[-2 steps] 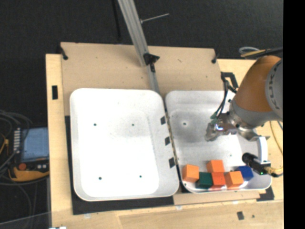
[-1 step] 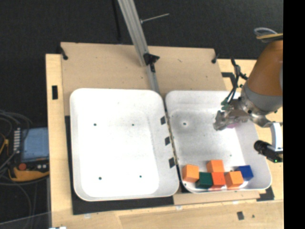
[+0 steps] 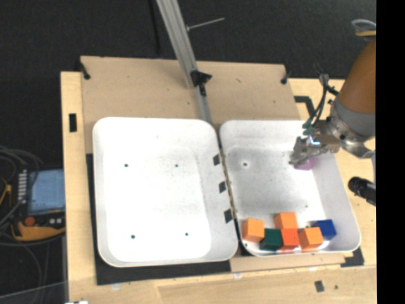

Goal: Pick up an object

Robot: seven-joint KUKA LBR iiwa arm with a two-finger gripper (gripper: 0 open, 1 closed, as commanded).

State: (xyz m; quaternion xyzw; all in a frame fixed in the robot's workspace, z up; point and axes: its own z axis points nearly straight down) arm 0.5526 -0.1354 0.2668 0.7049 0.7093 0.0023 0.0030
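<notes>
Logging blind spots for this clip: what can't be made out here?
- Gripper: too small and blurred in the camera view to read its fingers.
- Purple object: mostly hidden under the gripper; shape and any grasp unclear.
- Green block: partly covered by orange blocks.
- Arm: cut off at the right.

Open floor across the right bin (image 3: 272, 189), blocks (image 3: 288, 231) crowded along its near wall.

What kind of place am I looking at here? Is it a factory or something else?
Most likely a robotics lab test bench, not a factory. A robot arm reaches over two white bins, toy-like coloured blocks sit in the right bin, and loose cables with a control box lie beside the bench.
</notes>
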